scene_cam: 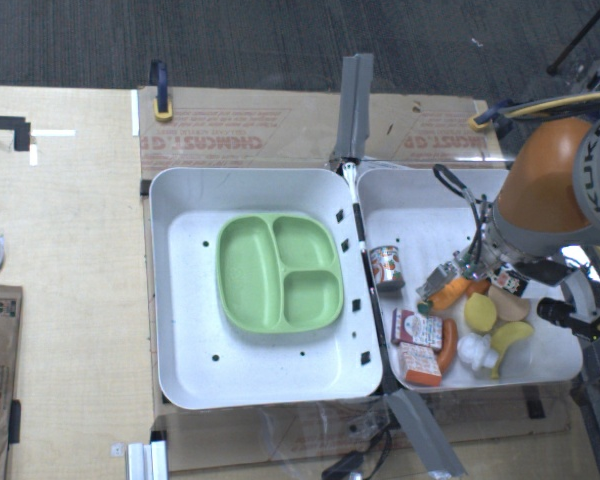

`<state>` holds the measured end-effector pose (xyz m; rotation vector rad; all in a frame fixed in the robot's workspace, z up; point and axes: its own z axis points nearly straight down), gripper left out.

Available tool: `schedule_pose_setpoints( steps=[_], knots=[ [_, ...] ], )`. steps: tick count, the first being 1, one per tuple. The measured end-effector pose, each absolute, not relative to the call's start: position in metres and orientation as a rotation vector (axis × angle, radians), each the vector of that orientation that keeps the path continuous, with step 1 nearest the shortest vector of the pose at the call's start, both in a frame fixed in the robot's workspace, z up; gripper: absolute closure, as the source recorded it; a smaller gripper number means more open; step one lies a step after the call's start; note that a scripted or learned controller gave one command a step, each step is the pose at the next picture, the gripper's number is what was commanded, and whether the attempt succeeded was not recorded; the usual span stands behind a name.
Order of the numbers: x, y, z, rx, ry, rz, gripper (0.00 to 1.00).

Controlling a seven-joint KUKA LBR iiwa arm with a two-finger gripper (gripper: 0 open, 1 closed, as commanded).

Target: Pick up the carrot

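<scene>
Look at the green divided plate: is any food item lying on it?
No. The green plate sits bare in the left bin; the carrot lies in the right bin.

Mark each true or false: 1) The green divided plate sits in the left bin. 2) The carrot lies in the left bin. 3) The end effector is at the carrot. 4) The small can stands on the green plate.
1) True: the green three-compartment plastic plate lies in the left shallow white bin.
2) False: the orange toy carrot is in the right shallow white bin.
3) True: the end effector is right at the carrot.
4) False: the small labelled metal can stands in the right bin by the divider.
</scene>
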<state>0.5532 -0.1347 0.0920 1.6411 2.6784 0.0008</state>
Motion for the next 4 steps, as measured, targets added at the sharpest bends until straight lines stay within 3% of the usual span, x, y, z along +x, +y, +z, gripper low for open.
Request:
schedule_pose_setpoints(
  steps=[1, 2, 3, 4],
  knots=[
    [0.514, -0.151, 0.092, 1.655, 2.670, 0.001, 0.00],
    [0.495, -0.169, 0.163, 1.686, 2.649, 0.000, 0.00],
    [0.507, -0.139, 0.121, 1.496, 2.764, 0.000, 0.00],
    [0.496, -0.145, 0.099, 1.226, 2.871, 0.005, 0.00]
  ],
)
